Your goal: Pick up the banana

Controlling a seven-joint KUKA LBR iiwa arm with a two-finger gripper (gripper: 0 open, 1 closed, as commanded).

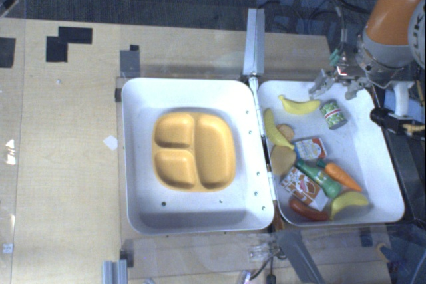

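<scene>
Banana [299, 105] lies at the far end of the right bin [389, 173], curved, free of the gripper [337, 85], which hovers just beyond and to its right over the bin's far rim; its fingers look spread with nothing between them; a small green can [333, 114] sits just below the gripper, beside the banana; nearer, a heap holds a second yellow fruit [275, 130], a carton [310, 148], a carrot [344, 175] and a green bottle [317, 173]; the left bin [136, 163] holds a yellow divided tray [194, 149].
</scene>
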